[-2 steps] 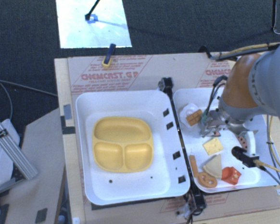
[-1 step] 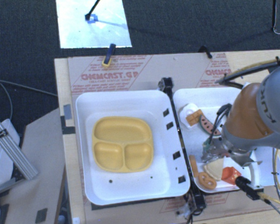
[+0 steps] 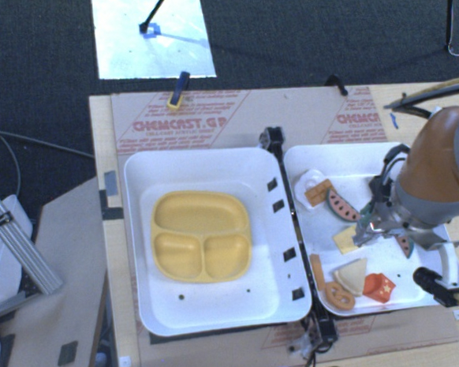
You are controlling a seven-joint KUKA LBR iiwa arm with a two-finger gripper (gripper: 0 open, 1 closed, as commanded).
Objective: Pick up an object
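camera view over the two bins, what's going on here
A grey and orange robot arm reaches in from the right over the right bin, which holds small toy food pieces. Its pincer is low among them, beside a pale yellow block; whether it grips anything cannot be told. Nearby lie a watermelon slice, a cream wedge and a red piece. The left bin holds a yellow divided tray, untouched.
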